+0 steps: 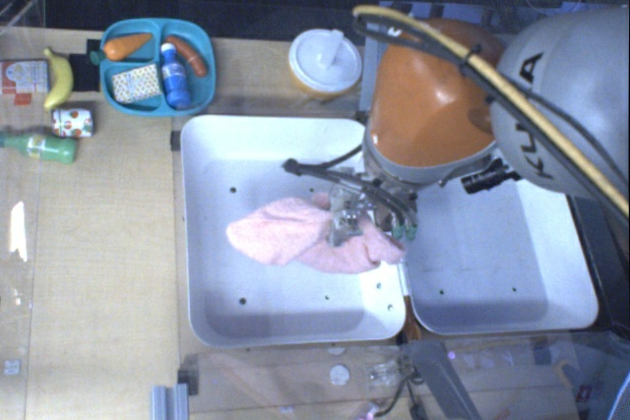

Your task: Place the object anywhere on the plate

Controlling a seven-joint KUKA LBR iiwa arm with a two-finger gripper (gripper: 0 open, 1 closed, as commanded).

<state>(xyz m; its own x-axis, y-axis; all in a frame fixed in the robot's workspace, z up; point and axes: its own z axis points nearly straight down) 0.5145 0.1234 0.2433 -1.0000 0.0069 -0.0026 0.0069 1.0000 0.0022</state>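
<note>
The pale wooden counter carries two shallow white plastic bins side by side, the left bin and the right bin touching along their near inner corners. The grey arm with its broad orange band reaches in from the right and hangs over the seam between the bins, its tool down in the right part of the left bin. A crumpled pink cloth lies on that bin's floor, spreading from the middle toward the right wall, and the tool sits right on the cloth's right half; whether its jaws are spread or closed on the fabric cannot be told from here. On the far left of the counter rests a blue divided plate holding toy foods. Just beyond the left bin's far right corner stands a white lidded cup. At the far left edge lie a yellow banana, a small printed can and a green bottle.
</note>
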